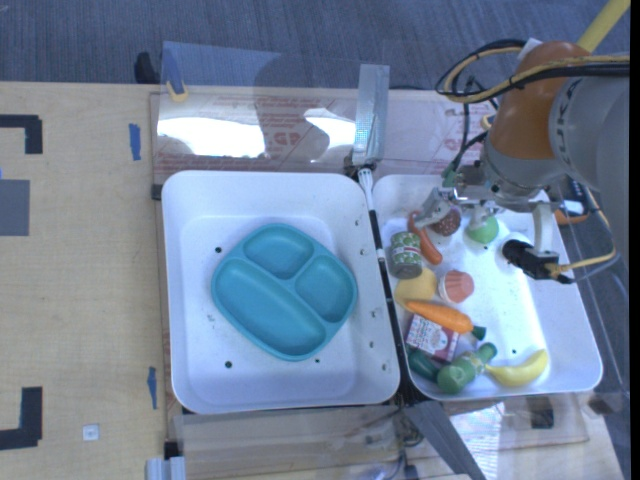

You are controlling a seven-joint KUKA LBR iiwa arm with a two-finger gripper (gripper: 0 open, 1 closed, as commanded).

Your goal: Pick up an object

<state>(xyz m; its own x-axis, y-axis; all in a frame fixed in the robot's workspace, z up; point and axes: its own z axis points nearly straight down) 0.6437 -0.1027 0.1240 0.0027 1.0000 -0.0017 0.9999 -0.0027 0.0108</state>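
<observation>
Toward the upper right of the frame, the hand (447, 206) hangs over the right bin (570, 338), its grip impossible to judge, so it should settle squarely over the small carrot (428, 245) below before closing.

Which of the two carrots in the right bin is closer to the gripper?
The small carrot at the bin's far end, just below the gripper. The large carrot lies further down, mid-bin.

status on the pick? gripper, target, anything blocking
Gripper low at right bin's far end, fingers unclear. Nothing visibly held. Toy food crowded below: carrot, banana, can.
</observation>
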